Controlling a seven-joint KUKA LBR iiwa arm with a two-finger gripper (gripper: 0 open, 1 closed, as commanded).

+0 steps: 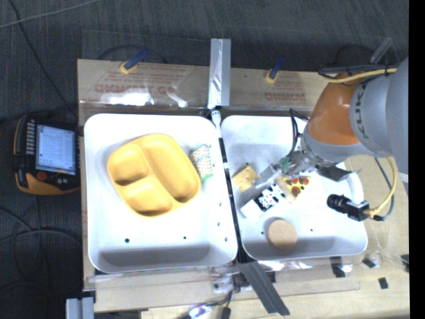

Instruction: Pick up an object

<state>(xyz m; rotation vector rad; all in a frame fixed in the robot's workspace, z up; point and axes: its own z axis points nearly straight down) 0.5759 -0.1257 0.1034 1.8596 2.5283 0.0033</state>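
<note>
The grey arm with its orange band reaches into the right bin (319,241) from the right. My gripper (287,165) hangs low over the bin's middle. Just left of it lies a tan block (243,176). Below it sits a black-and-white patterned piece (268,197), and a small red and yellow item (297,184) lies right beside the gripper tip. A round cork-coloured disc (281,232) rests near the bin's front wall. I see nothing clearly held between the fingers.
The left bin (106,244) holds a large yellow compartment tray (153,173) and a small patterned packet (202,158) by the divider. A handheld pendant (46,153) lies on the floor to the left of the bench.
</note>
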